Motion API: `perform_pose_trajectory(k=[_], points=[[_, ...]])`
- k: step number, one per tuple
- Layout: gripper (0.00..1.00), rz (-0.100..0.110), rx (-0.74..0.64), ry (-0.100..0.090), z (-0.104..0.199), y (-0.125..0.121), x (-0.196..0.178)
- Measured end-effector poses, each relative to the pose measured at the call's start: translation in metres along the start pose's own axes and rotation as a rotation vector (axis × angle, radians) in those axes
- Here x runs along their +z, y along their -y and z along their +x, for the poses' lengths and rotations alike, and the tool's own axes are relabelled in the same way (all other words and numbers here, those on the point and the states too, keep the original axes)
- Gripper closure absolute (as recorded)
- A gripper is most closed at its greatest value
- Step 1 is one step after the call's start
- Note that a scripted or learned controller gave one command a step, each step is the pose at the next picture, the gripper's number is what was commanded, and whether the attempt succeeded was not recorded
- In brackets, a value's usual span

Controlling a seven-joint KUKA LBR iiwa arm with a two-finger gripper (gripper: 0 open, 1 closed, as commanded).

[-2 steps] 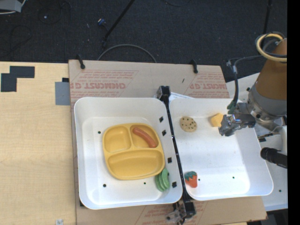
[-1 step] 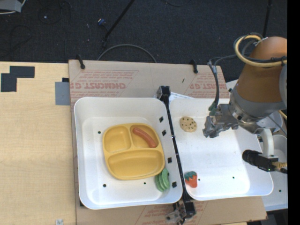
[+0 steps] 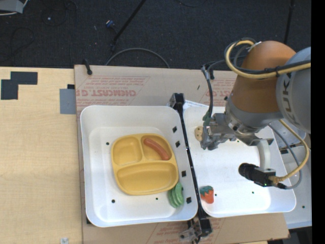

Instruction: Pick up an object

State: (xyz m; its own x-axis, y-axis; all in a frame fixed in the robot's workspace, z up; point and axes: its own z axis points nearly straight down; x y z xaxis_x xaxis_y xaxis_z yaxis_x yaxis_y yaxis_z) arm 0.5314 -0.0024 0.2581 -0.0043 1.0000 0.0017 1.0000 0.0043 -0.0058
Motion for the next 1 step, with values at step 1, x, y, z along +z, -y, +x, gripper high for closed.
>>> perform_pose_trajectory(k=[1], points=[[1.00,0.001,0.000,0.000,0.0521,-0.0027,0.0154]])
